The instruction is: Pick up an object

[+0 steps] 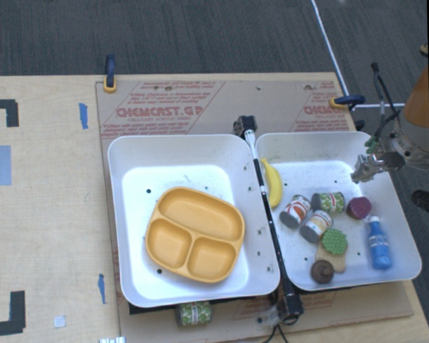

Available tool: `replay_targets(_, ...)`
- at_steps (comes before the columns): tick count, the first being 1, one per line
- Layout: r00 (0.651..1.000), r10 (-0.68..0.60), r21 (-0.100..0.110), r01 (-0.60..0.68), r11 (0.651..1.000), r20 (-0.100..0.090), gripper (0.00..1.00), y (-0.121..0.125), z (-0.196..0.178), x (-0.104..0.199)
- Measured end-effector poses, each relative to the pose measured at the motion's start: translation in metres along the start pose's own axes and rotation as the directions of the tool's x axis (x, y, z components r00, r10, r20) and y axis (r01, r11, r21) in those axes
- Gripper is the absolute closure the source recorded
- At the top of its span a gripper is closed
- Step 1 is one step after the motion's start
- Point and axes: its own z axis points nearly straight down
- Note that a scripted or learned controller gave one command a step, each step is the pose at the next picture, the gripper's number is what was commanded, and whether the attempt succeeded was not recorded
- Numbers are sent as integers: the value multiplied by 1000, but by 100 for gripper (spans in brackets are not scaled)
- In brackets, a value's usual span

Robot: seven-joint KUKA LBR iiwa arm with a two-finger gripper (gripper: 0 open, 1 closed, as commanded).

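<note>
The table [48,229] carried two white bins side by side, and the right bin [407,262] serves here as the landmark. To its left sat the left bin [124,205], bearing a yellow divided plate [195,233]. The arm [418,118] reached in over the right bin's far right corner, with the gripper [369,167] hanging above that bin's rim, apart from everything in it; whether the jaws were open or closed could not be told. Nothing showed between them, so the step in hand looked like the approach, with no pick yet made. Inside the right bin, a banana [272,183] lay along its left wall; a blue bottle [377,243] lay near its right wall, and a purple fruit [359,208] just beyond the bottle was closest to the gripper. In the middle clustered three small cans [316,213], with a green round piece [335,240] and a brown one [322,270] nearer the front wall. The next move probably called for descending onto one item; the tight cluster could crowd the jaws, so the purple fruit or the bottle seemed easier.
</note>
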Motion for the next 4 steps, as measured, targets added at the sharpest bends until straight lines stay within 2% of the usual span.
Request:
replay_targets(1, 1000, -2, 3, 2, 1000, -4, 100, -28, -7, 49)
replay_targets(2, 1000, -1, 3, 1, 1000, -3, 0, -28, -7, 49)
replay_targets(3, 1000, -2, -3, 2, 1000, -2, 0, 59, 85, 90)
replay_targets(4, 1000, 0, 1, 0, 1000, -3, 0, 3, 85, 100)
